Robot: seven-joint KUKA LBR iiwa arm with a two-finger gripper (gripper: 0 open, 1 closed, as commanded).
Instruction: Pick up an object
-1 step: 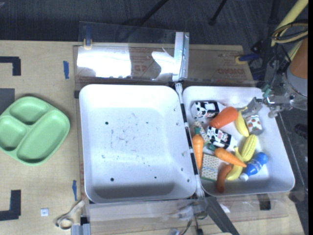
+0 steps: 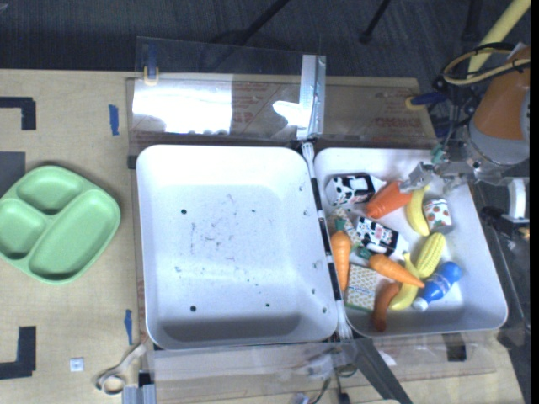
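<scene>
Gripper at right bin far-right corner, above the rim | finger state: cannot tell | nearest object: banana, just below-left of gripper, apart | carrot beside banana | left bin well apart.

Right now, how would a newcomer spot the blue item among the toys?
Look in the right-hand white bin, the one crowded with toys. At its near right corner lies the blue bottle, beside a corn cob; it is the lone blue piece among orange and yellow ones.
</scene>
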